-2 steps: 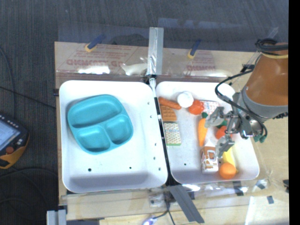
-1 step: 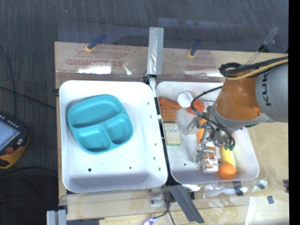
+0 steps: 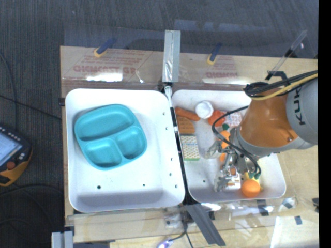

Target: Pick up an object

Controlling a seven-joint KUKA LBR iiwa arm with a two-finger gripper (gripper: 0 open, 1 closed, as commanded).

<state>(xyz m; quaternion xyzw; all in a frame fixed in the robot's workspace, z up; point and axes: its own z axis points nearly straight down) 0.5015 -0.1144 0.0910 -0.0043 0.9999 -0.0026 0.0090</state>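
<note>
bins (image 3: 124, 198): glossy white plastic | tray (image 3: 109, 135): smooth teal plastic | bench (image 3: 77, 66): matt wood | arm band (image 3: 266, 123): glossy orange

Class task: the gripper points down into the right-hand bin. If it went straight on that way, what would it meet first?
Probably the small pale object directly under the gripper, beside the orange ball, or else the floor of the right bin. From this slanted top view, depth is hard to judge.

This is a robotics lab or test cell, not a home. A grey industrial arm (image 3: 289, 120) with an orange band reaches over a plywood tabletop (image 3: 119, 63) bearing two shallow white bins (image 3: 77, 190) side by side. Loose cables (image 3: 31, 190) trail over dark carpet, and a handheld control pendant (image 3: 11, 156) (screen lit) lies at the left edge.
</note>
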